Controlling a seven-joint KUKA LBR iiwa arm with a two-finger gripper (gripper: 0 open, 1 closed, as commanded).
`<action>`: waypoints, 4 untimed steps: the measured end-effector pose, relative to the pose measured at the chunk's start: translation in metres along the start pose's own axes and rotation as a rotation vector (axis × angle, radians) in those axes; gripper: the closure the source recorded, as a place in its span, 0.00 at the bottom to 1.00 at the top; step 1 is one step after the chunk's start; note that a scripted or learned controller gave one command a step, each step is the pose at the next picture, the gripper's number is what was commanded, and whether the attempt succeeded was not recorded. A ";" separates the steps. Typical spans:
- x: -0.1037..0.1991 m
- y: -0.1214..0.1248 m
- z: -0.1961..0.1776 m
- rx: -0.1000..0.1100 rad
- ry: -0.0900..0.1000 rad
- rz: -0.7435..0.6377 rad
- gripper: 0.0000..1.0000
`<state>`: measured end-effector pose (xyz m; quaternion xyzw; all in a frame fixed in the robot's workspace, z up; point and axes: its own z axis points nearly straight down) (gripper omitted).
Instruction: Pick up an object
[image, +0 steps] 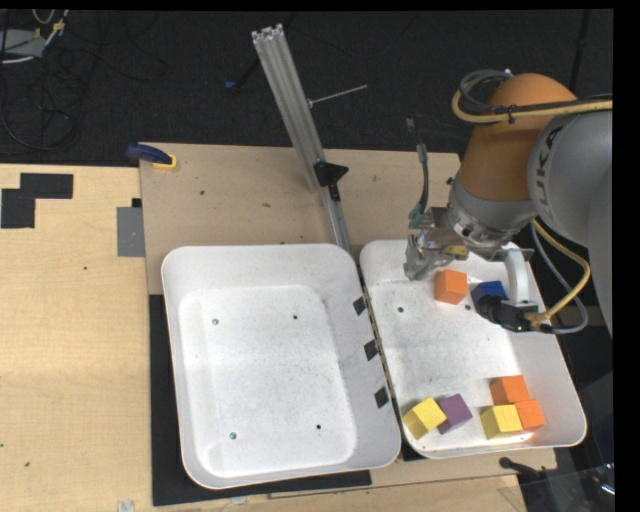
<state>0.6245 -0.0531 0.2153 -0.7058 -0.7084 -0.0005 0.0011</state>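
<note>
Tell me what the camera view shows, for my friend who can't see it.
A grey robot arm with an orange band hangs its gripper over the far end of the right shallow white bin, beside an orange cube and a blue block. At the bin's near end sit two yellow cubes, two orange cubes and a purple cube.

— Where can the gripper (425, 258) pass?
— Over the whole floor of the shallow white left bin (260, 370), and through the middle of the shallow white right bin (440, 350).
— What's in the way?
— A small orange cube (451, 287) and a blue block (489, 292) just beside the gripper, a cluster of yellow, purple and orange cubes (455, 410) along the near edge, and a slanted grey metal rail (295, 110) behind.
</note>
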 end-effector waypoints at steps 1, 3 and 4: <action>0.043 0.005 0.002 0.001 0.000 0.000 1.00; 0.149 0.023 -0.005 0.001 0.000 -0.001 1.00; 0.148 0.023 -0.006 0.002 -0.003 -0.001 0.00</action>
